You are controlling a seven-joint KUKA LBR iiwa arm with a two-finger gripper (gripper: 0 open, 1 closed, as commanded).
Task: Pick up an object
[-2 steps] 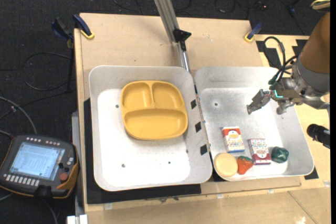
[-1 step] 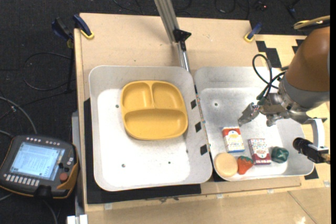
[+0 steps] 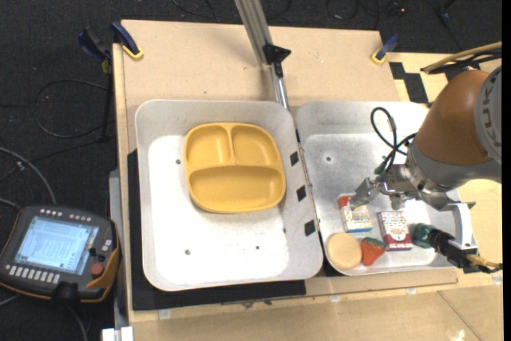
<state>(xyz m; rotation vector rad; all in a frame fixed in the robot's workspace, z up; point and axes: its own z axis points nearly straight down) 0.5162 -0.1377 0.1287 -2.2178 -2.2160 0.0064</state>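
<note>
**Pincer low over the right bin's cluster of small items**

Camera view: The grey arm, with its orange band, reaches in from the right and bends down over the right bin. Its pincer sits low above the bin floor, just beside a small carton with red and blue print. Whether the pincer is spread or closed cannot be told from this angle, and nothing can be seen between its tips.

The things to pick lie together at the near end of the right bin: the printed carton, a second small red and white box to its right, a round tan disc at the near rim, and a red strawberry-like piece touching the disc. A dark green object lies just beside the second box.

The left bin holds a yellow divided plate, well apart from the arm. Both bins rest on the tan counter.
</note>
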